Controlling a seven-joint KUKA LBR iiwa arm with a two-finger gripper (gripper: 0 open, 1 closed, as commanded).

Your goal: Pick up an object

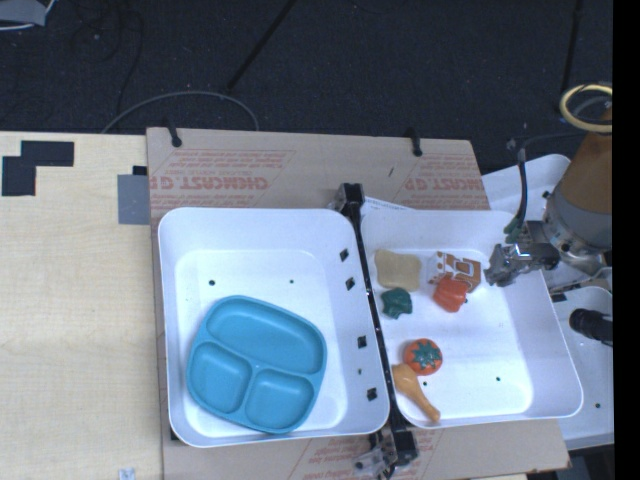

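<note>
The right bin [520,378] holds several small objects. A tan bread-like piece [397,267] lies at its upper left, with a dark green toy [397,302] just below it. A red-orange item [451,293] sits beside a small white and brown box [459,265]. Lower down are an orange and red ball with a green top [424,355] and a yellow-orange drumstick-shaped piece [413,391]. My gripper [503,265] hangs over the bin's upper right part, just right of the box and the red-orange item. Nothing shows between its fingers.
The left bin [200,238] holds a blue divided plate [257,364]. A black divider [365,308] runs between the bins. The arm's grey body with its orange band [588,198] stands over the right edge. Cardboard lies under both bins.
</note>
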